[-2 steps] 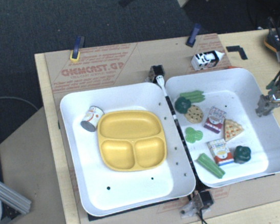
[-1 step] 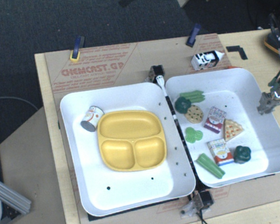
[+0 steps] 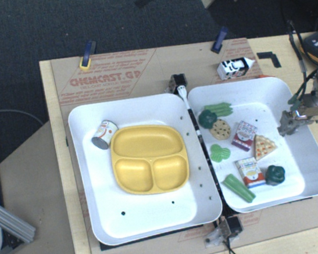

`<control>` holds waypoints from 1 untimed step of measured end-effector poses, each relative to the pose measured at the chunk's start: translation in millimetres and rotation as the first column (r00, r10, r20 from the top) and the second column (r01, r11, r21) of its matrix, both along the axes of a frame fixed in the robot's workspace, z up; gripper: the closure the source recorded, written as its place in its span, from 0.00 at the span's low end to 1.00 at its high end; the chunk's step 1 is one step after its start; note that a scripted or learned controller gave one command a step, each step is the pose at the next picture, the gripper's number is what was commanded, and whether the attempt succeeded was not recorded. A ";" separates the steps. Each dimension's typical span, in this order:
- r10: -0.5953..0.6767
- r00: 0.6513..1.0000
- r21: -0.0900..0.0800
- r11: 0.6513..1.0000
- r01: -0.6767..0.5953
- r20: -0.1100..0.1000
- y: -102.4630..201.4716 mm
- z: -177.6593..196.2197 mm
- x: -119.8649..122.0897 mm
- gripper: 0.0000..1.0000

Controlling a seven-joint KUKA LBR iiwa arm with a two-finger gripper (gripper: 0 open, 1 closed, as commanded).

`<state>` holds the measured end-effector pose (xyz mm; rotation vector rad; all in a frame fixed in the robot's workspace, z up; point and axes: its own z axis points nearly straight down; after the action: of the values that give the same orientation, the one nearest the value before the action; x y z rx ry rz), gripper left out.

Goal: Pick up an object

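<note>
The left bin (image 3: 90, 180) holds a small can (image 3: 104, 134) on its side, touching the upper left corner of a yellow 3-compartment tray (image 3: 149, 157). The right bin (image 3: 313, 181) holds toy food: broccoli (image 3: 207, 118), a cookie (image 3: 220, 128), a red packet (image 3: 244, 135), a pizza slice (image 3: 264, 146) and a green stalk (image 3: 238, 188). The gripper (image 3: 287, 123) sits over that bin's right side, just beside the pizza slice; whether it is clenched or released cannot be told.
</note>
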<state>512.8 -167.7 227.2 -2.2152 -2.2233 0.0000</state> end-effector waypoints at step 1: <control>0.002 1.000 0.001 1.000 -0.002 -0.001 61.7 -1.2 -9.6 1.00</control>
<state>503.2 -105.9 226.1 -2.2121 -2.2244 -0.0003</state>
